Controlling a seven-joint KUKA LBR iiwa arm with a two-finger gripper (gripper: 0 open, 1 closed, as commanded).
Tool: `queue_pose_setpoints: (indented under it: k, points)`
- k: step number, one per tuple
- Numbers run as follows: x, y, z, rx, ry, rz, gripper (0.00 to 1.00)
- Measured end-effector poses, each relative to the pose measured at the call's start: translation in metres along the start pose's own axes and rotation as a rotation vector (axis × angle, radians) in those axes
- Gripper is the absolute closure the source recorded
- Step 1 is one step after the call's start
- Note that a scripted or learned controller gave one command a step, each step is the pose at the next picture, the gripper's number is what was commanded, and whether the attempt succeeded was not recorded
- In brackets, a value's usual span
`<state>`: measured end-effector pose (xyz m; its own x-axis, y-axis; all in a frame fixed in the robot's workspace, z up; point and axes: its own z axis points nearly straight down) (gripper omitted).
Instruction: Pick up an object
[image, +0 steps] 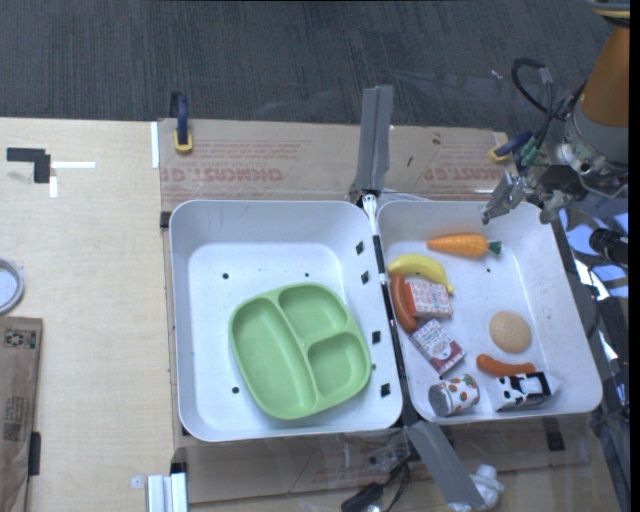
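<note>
We see two shallow, glossy white plastic bins side by side on a bench of pale wood and cardboard. The left bin (200, 300) holds a smooth light-green divided plate (300, 348) with three rounded compartments, and bare floor along its far and left walls.

The right bin (560, 300) holds the pickable toys. An orange carrot (458, 244) lies nearest the far wall, a curved yellow banana (421, 270) just in front of it. A red sausage (401, 302) runs along the left wall beside two small printed cartons (430, 318). A round tan bun (510, 331) sits apart toward the right. Along the near wall are a small can (453, 395), a short orange sausage (503, 366) and a black-and-white carton (523, 390).

The gripper (520, 195) hangs over the far right corner of the right bin, above the rim, clear of every toy. We cannot tell how its claw is set; nothing shows in it.
</note>
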<state>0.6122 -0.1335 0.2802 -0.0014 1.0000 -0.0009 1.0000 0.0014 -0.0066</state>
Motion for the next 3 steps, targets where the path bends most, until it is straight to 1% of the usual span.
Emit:
queue_pose_setpoints:
  k: [1, 2, 3]
  points:
    - [0.0, 0.001, -0.006, 0.005, -0.001, -0.003, 1.0]
    - [-0.005, 0.021, 0.014, -0.001, 0.0, 0.09, 1.0]
    - [-0.005, 0.021, 0.014, -0.001, 0.0, 0.09, 0.0]
